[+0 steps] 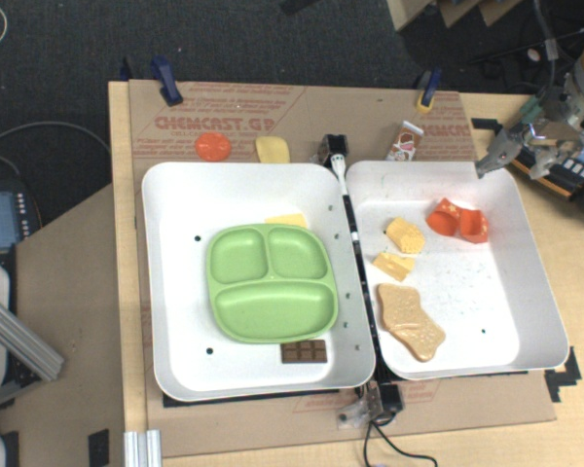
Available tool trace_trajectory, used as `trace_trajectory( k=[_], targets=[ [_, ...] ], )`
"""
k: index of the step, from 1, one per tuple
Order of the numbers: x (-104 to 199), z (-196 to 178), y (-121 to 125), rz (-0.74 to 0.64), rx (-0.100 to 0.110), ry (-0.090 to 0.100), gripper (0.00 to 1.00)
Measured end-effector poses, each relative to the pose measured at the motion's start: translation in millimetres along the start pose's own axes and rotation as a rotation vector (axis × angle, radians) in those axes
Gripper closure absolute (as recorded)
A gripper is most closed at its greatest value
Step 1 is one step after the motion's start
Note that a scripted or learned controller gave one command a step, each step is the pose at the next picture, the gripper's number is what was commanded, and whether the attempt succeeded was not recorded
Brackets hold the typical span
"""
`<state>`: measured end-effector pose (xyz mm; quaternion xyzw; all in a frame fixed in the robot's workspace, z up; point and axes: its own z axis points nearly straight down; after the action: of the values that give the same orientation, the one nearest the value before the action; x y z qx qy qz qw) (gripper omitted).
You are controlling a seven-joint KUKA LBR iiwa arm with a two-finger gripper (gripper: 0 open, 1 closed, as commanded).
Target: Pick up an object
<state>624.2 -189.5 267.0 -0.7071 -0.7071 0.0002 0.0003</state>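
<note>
While the gripper [493, 156] is hovering just beyond the far right corner of the right bin [526, 251], grasping nothing, its fingers splayed, the approach is only beginning; next it likely needs lowering over the red pepper piece [457, 220] inside that bin.

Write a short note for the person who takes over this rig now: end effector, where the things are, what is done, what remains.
End effector: above the right bin's far right corner, holding nothing; open or shut is unclear.
Right bin: red piece nearest the end effector, two yellow pieces at centre left, tan toast shape at the front.
Left bin: green tray, chocolate bar in front of it, a yellow piece behind it.
Done: nothing picked.
Left: choose one object, probably the red piece, descend, grasp, lift.
</note>
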Motion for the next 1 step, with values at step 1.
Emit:
trace_trajectory(
  k=[1],
  targets=[
    [34.9, 151.6, -28.3, 0.000, 0.013, 0.005, 0.00]
  ],
)
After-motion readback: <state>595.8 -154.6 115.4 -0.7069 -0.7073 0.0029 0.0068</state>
